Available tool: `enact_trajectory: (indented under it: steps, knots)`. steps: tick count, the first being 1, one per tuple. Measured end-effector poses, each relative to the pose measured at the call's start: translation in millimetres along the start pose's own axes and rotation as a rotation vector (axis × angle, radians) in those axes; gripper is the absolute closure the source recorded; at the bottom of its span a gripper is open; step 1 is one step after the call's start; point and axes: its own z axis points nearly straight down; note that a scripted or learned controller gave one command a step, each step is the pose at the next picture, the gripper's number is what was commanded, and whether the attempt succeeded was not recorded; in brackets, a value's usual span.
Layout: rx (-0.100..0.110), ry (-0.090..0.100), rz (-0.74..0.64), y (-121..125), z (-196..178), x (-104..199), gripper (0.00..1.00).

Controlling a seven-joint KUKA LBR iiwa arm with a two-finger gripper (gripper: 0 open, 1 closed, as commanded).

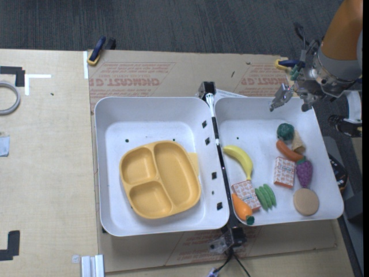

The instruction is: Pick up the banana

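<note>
The yellow banana (241, 157) lies in the right bin (253, 117), near its left wall, curving down toward the bin's front. My gripper (293, 101) hangs over the far right corner of that bin, well up and to the right of the banana. Its two fingers stand apart, open, with nothing between them.
The right bin also holds a broccoli (285, 131), a carrot (288, 150), a small cracker box (283, 172), purple grapes (304, 172), a round cookie (305, 201), green beans (266, 195) and a second box (246, 194). A yellow divided plate (159, 179) lies in the left bin (109, 154).
</note>
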Motion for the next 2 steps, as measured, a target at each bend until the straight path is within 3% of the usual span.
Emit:
enact_trajectory:
  steps: [1, 2]
  knots:
    - [0.002, 0.001, 0.234, -31, 86, 53, 0.00]
    - [0.002, 0.001, 0.357, -51, 125, 62, 0.00]
